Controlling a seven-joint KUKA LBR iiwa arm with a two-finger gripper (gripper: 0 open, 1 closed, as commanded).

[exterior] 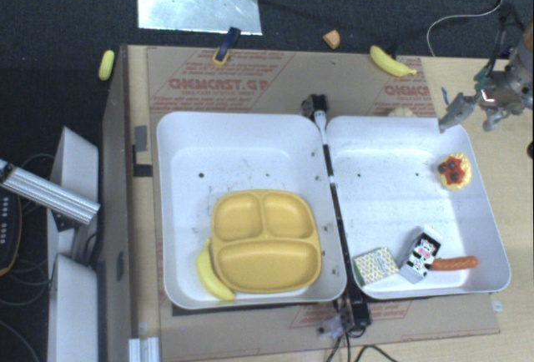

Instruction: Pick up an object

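My gripper [473, 113] hangs at the far right, above the back right corner of the right bin [392, 148]. Its two fingers stand apart, open, with nothing between them. Below it in that bin lies a small red and yellow pizza toy [455, 171]. Near the bin's front edge sit a green and white box [375, 265], a white and black carton [423, 254] and an orange sausage-like stick [454, 263]. The left bin [242, 143] holds a yellow divided plate [265, 239] with a banana [212, 273] against its front left edge.
On the bench behind the bins lie a second banana [390, 61], an orange chunk [332, 38] and a blue and yellow clip [225, 45]. A small yellow piece [106, 64] lies off the bench's left corner. A black divider [329, 177] runs between the bins.
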